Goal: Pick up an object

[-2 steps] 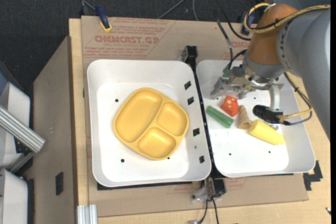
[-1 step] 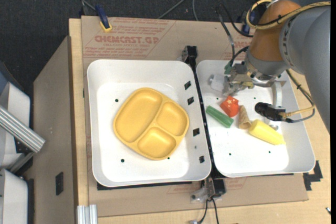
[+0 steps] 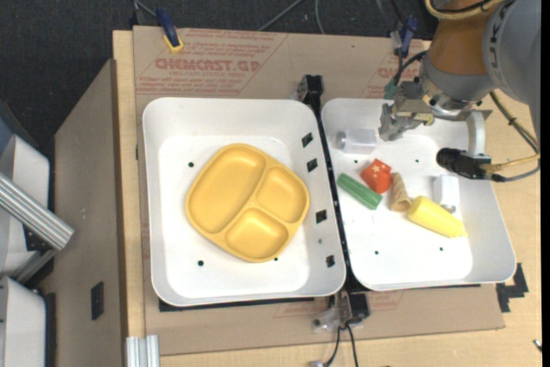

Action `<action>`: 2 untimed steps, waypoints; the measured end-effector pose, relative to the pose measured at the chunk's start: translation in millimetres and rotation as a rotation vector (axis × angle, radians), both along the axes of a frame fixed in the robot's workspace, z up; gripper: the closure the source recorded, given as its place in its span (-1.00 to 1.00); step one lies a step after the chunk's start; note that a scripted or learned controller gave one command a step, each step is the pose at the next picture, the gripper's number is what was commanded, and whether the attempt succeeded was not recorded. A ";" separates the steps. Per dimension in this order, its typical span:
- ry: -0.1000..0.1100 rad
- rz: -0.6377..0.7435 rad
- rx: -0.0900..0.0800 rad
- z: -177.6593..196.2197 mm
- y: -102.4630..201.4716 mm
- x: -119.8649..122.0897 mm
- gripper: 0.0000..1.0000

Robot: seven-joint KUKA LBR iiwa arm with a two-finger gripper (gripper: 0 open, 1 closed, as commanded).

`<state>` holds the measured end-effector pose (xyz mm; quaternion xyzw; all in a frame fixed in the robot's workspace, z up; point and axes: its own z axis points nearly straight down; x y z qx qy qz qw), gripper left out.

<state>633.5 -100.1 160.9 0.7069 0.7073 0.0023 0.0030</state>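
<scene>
While the gripper (image 3: 397, 123) hangs low over the right bin (image 3: 481, 262), nothing is lifted yet. Its opening I cannot tell. The red block (image 3: 375, 174) lies just below it, and the green piece (image 3: 358, 191) beside that.

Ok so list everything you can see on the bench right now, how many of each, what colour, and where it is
shallow white plastic bins: two, white, side by side on the bench
yellow three-compartment plastic plate: one, yellow, middle of the left bin
green cylindrical toy: one, green, left part of the right bin
red block-shaped toy: one, red-orange, just right of the green one
tan cone-shaped toy: one, tan, between the red toy and the yellow one
yellow elongated toy: one, yellow, right of centre in the right bin
brown cardboard sheet: one, brown with red print, under both bins
arm's gripper: one, grey metal, over the far part of the right bin
</scene>
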 end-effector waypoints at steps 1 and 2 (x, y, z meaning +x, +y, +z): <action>0.001 0.002 0.001 47.9 7.1 -2.3 1.00; 0.002 0.001 0.001 74.9 7.5 -1.0 1.00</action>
